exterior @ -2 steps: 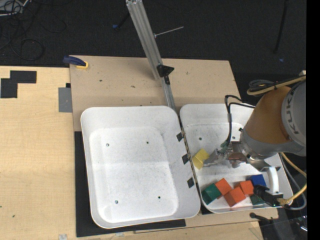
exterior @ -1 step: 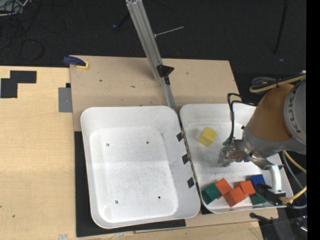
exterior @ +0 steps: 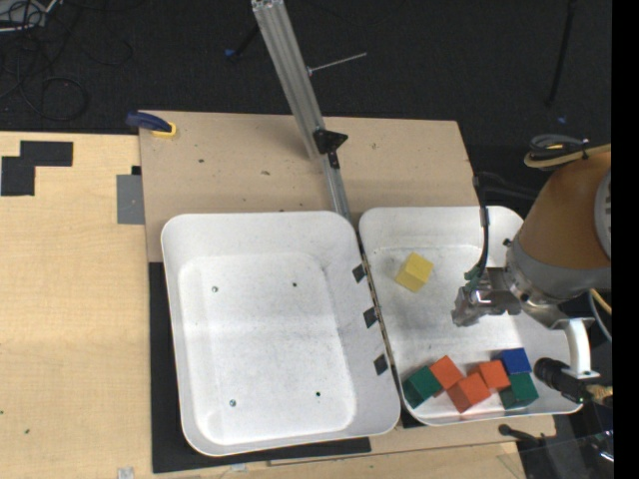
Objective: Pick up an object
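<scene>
A yellow block (exterior: 414,271) lies alone in the upper middle of the right bin (exterior: 439,230). Along that bin's front edge sits a cluster of blocks: a green one (exterior: 422,385), orange ones (exterior: 446,371) (exterior: 469,392) (exterior: 492,374), a blue one (exterior: 515,360) and a dark green one (exterior: 519,392). My gripper (exterior: 471,306) hangs over the right side of the right bin, right of the yellow block and above the cluster. Nothing shows between it and the bin floor.
The left bin (exterior: 190,242) lies beside the right one, with black clips (exterior: 370,317) along the shared edge. A metal rail (exterior: 295,78) slants up from the bins' back. The arm's orange band (exterior: 564,213) is at the right.
</scene>
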Robot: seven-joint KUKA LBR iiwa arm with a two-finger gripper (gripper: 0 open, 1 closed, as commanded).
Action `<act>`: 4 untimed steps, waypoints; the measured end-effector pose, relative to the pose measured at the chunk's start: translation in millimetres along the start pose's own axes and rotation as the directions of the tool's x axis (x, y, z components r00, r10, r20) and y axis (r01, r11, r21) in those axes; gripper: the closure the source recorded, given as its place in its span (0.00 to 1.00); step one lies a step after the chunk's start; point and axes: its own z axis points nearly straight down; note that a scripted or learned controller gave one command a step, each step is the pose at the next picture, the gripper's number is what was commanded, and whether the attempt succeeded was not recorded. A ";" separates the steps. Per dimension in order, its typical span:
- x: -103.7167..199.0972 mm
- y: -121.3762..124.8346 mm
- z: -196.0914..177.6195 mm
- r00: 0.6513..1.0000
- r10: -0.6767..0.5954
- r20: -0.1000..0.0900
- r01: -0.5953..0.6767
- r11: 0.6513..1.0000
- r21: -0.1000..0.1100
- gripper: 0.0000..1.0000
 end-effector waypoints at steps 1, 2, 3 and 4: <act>-1.2 0.8 -33.9 1.000 -0.002 0.000 0.002 1.000 0.000 1.00; 45.7 11.1 -45.2 1.000 -0.006 -0.002 0.006 1.000 0.003 1.00; 96.0 29.5 -56.4 1.000 -0.006 -0.001 0.006 1.000 0.003 1.00; 150.5 41.6 -64.6 1.000 -0.007 -0.002 0.007 1.000 0.003 1.00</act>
